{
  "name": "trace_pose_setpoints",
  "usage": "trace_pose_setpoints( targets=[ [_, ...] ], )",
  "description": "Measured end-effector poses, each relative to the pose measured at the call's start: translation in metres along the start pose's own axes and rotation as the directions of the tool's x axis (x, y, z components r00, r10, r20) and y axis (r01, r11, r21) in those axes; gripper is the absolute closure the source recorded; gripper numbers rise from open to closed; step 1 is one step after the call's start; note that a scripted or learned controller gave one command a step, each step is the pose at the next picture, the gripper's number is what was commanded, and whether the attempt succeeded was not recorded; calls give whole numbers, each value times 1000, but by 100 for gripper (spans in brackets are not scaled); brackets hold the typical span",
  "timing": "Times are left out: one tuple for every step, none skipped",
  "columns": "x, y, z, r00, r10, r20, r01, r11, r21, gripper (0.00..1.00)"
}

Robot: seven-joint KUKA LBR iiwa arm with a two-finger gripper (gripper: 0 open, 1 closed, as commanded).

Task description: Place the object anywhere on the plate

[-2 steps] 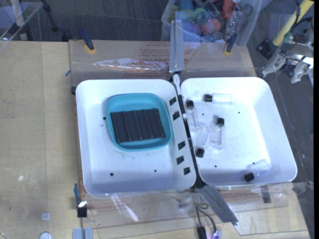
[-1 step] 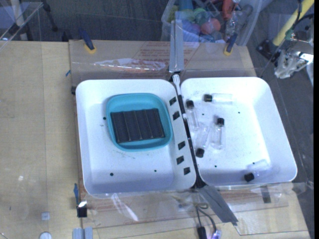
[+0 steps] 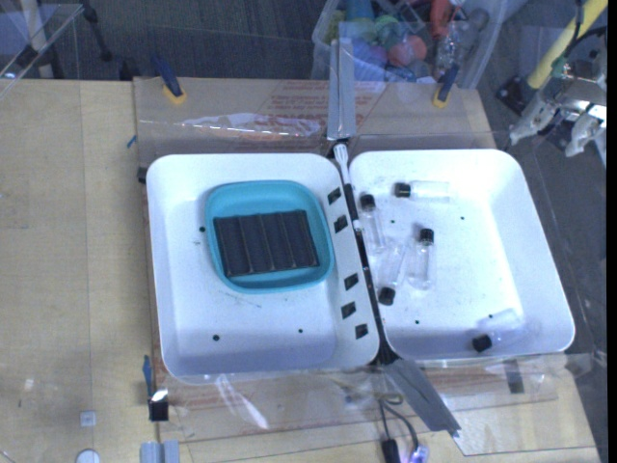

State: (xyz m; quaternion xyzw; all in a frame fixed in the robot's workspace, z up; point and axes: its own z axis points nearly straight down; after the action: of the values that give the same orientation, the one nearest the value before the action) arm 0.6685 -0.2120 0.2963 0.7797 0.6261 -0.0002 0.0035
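**Spotted Gripper Outside the Bins**

Caught it pale and blurred at the upper right, beyond the far corner of the right bin and above the dark floor there; could not tell whether it was released or clenched, and saw nothing in its grasp. Found several clear vials with black caps scattered nearer in, across that bin's floor. Noted, across the divider in the left bin, a teal plate. Found a dark ridged block lying flat on the middle of the plate, well apart from the gripper. Saw a tub of coloured items behind both bins.
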Motion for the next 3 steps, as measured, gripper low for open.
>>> trace_pose_setpoints(
  targets=[
    [-1,-1,-139,1000,-4,-3,4,1000,3,0],
    [17,-5,-23,990,-139,-6,139,990,6,0],
    [-7,0,-5,990,-138,-6,138,990,7,0]
  ],
)
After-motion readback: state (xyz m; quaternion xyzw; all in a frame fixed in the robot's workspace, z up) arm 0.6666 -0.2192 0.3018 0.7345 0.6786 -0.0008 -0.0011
